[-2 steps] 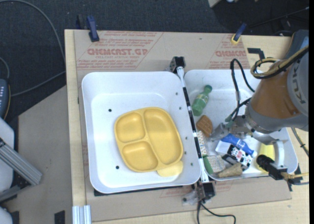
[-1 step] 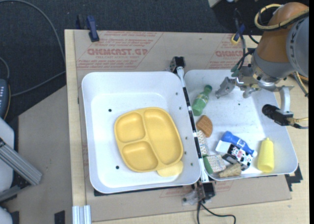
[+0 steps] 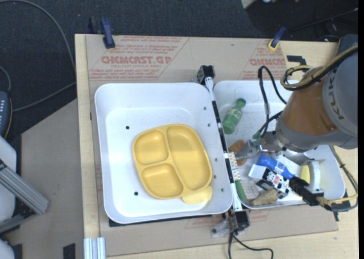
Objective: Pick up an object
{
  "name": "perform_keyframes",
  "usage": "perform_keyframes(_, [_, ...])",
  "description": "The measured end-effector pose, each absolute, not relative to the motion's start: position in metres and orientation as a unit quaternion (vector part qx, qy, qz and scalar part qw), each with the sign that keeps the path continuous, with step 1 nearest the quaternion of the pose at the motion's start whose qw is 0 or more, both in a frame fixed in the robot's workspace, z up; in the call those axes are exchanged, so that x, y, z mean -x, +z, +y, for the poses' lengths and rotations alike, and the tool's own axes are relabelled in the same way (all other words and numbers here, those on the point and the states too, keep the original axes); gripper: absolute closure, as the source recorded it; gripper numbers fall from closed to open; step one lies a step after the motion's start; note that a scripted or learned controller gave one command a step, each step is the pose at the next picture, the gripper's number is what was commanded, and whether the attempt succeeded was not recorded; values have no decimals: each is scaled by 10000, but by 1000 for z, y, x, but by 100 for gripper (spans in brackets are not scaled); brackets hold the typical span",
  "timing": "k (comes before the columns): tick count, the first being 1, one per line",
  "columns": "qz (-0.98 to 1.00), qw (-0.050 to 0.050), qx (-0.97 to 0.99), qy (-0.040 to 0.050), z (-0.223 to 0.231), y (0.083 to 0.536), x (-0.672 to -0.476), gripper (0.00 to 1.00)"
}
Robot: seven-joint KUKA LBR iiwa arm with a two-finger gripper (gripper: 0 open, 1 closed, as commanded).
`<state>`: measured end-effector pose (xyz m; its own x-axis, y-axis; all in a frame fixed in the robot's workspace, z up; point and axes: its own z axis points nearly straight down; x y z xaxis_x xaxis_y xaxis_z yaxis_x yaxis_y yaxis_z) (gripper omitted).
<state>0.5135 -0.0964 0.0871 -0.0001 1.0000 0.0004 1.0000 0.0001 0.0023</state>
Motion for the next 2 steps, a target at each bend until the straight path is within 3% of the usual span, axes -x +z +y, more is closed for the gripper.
perform_keyframes(1, [7073, 8, -7070, 2, -108, 148, -595, 0])
perform_keyframes(2, [7072, 15, -7070, 18, -92, 88, -547, 0])
